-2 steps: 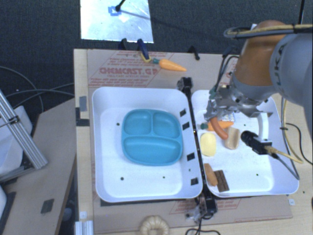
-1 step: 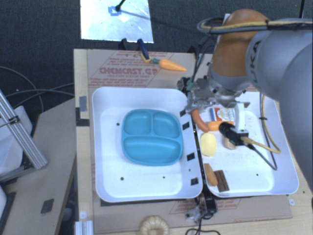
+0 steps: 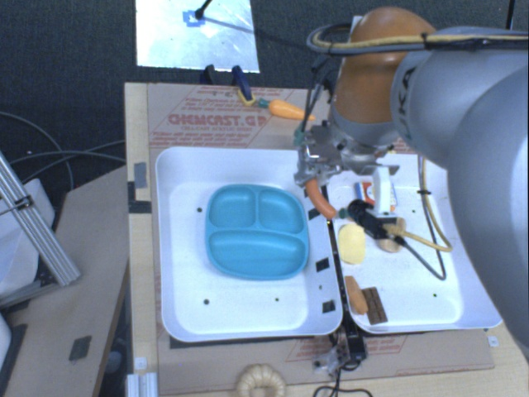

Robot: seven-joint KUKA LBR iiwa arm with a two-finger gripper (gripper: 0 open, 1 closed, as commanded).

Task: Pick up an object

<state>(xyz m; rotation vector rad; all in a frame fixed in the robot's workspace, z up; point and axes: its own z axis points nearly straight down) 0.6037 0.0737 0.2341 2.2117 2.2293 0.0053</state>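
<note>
My gripper (image 3: 313, 177) hangs over the divider between the two white bins, below the orange band of the wrist. It is shut on the upper end of an orange sausage-shaped piece (image 3: 322, 201), which slants down and to the right from the fingers over the divider. In the left bin (image 3: 178, 222) lies a blue divided plate (image 3: 256, 231), just left of the gripper. The right bin (image 3: 430, 300) holds a pale yellow lump (image 3: 352, 243), a tan piece (image 3: 356, 293) and a dark brown block (image 3: 375, 305).
A white and orange item (image 3: 383, 191) lies in the right bin behind the gripper. An orange carrot (image 3: 285, 110) rests on the cardboard beyond the bins. A tan ring (image 3: 260, 380) sits at the bench's front edge. The arm covers the right bin's far right side.
</note>
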